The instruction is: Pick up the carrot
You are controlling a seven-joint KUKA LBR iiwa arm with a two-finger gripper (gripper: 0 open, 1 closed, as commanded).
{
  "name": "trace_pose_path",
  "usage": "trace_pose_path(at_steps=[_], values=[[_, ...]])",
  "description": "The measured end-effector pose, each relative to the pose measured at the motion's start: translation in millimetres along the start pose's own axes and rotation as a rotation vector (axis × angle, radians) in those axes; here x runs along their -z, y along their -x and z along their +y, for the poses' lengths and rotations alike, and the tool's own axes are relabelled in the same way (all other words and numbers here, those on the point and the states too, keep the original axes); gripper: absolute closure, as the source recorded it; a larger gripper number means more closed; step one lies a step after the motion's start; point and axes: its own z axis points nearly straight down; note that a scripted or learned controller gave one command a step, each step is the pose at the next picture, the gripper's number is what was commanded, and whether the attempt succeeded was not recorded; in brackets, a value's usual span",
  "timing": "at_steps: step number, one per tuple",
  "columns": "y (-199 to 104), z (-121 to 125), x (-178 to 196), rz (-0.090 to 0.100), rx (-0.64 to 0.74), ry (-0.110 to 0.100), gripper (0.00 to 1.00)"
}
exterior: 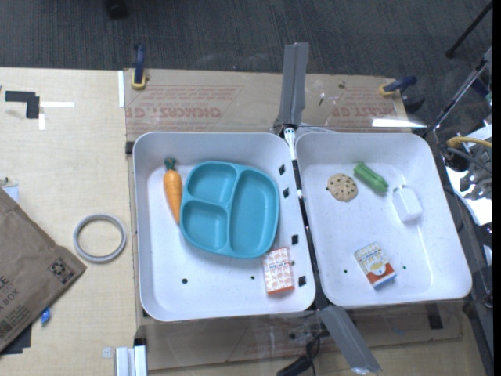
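Carrot (172,189) lies in left bin (156,288), touching blue plate (231,208).

In the left bin (149,233), the carrot (172,190) lies just left of the divided plate (231,208) (a small carton (278,271) sits nearer). The right bin (438,233) holds a cookie (342,186) and another carton (374,264).
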Motion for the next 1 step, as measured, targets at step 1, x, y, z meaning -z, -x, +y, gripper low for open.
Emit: trace_pose_path(at_steps=[1], values=[[11.6, -3.4, -130.3, -0.001, 0.002, -0.003, 1.00]])
